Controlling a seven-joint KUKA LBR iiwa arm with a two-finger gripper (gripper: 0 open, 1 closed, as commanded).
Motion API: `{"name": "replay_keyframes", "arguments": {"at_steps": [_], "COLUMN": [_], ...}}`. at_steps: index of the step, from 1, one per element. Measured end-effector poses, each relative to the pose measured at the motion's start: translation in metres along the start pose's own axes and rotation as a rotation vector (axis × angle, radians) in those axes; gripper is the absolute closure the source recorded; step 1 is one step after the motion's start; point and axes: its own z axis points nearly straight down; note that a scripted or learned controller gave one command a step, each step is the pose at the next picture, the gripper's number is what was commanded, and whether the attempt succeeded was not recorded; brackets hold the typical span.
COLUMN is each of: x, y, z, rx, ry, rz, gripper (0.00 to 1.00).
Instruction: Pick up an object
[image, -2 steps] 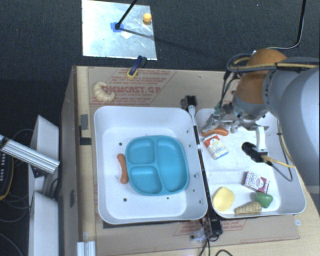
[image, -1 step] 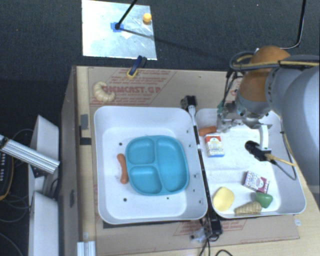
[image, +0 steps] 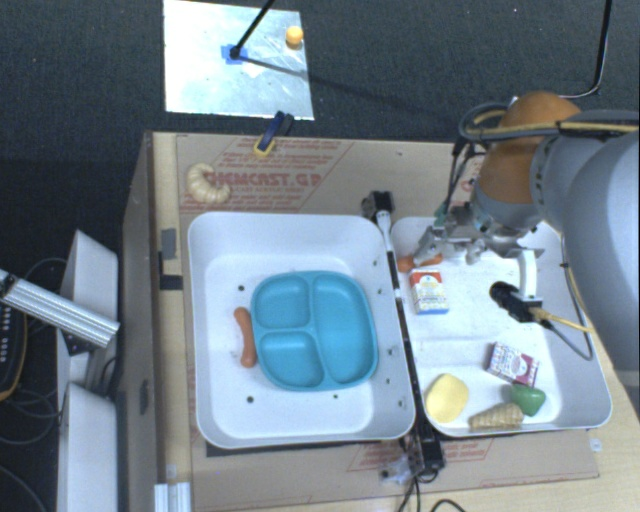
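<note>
Carton (image: 429, 292), white with red print, lies flat in the bin on the view's right, just below the fingers (image: 424, 246) and not touching them.

The grey arm (image: 590, 190) reaches in from the right, and its gripper (image: 448, 250) hangs low over the far left corner of that bin. The fingers stand apart with nothing between them.

The left bin (image: 215, 300) lies well to the left of the fingers, across the shared wall. The right bin (image: 470, 335) sits under them.

A blue divided plate (image: 312, 330) fills the middle of the left bin, well apart from the fingers.

In the right bin a yellow lump (image: 447, 397) rests by the near wall, almost straight below the fingers and well apart from them. A red and white packet (image: 512, 364) lies below and to the right of the fingers, further off than the carton. A pale cone (image: 495, 417) lies on its side against the near wall, beside the yellow lump, on the lump's side away from the fingers. A green piece (image: 528, 400) touches the cone's wide end, under the packet.

An orange-brown sausage (image: 243, 337) lies along the plate's left edge, on the side away from the fingers.

A small orange piece (image: 405, 263) sits just left of and below the nearer fingertip, close to the shared wall; I cannot tell whether they touch
</note>
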Motion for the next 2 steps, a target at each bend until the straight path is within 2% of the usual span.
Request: {"name": "replay_keyframes", "arguments": {"at_steps": [1, 2], "x": [0.001, 0.003], "y": [0.012, 0.014], "z": [0.012, 0.0], "rx": [0.004, -0.002], "ry": [0.005, 0.008], "rz": [-0.001, -0.003], "gripper": [0.0, 1.0]}}
